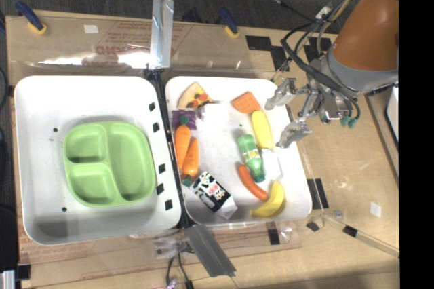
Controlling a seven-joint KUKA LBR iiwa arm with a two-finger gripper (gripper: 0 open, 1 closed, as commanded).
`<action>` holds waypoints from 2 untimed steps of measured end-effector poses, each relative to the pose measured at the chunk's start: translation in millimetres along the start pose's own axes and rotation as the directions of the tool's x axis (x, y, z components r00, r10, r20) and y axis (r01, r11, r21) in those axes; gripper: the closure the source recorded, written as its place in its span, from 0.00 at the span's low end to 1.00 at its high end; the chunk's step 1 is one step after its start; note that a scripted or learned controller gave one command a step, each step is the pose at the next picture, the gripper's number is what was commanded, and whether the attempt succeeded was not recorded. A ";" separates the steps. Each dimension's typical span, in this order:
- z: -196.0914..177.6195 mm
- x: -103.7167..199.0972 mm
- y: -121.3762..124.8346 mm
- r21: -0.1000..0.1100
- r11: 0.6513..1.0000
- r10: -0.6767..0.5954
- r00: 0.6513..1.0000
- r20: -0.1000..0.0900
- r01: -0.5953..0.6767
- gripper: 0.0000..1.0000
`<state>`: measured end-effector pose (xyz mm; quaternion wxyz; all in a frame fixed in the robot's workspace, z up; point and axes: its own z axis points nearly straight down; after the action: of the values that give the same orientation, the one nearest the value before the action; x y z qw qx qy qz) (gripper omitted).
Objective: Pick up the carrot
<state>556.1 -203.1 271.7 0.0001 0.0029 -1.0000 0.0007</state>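
Writing first: none legible; faint reddish print on the cardboard backing (122, 36) behind the bins is too blurred to read, and the small carton (211, 191) shows a black-and-white cow pattern, no readable text.

Bins: two, side by side, touching along the middle divider. Left bin (41, 111) holds one green divided tray (108, 163) with three compartments, white floor bare all round it. Right bin (217, 138) is crowded.

Right bin count:
- carrots: two, lying side by side and touching, against the left wall; carrot (182, 145) is the longer, second carrot (192, 157) just right of it
- purple item (183, 121) above the carrots, one, kind unclear
- pizza slice (195, 96) at top left corner, one
- orange wedge (247, 103) near the top, one
- yellow corn-like piece (262, 129), one
- green bottle (250, 155), one
- red-orange chili-like piece (252, 183), one
- banana (271, 201) at lower right corner, one

Open room: a white strip down the bin's middle, between carrots and bottle.

Gripper (292, 112) hangs over the right bin's right rim, fingers spread, nothing between them, well apart from the carrots on the opposite side.
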 end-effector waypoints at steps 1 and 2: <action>128.2 37.7 -5.5 -0.006 0.986 -0.169 0.986 -0.006 0.169 0.00; 175.7 68.2 -4.6 0.003 0.898 -0.439 0.898 0.008 0.439 0.00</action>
<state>487.9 -208.3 95.9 -0.0039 0.2282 -0.9736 0.0012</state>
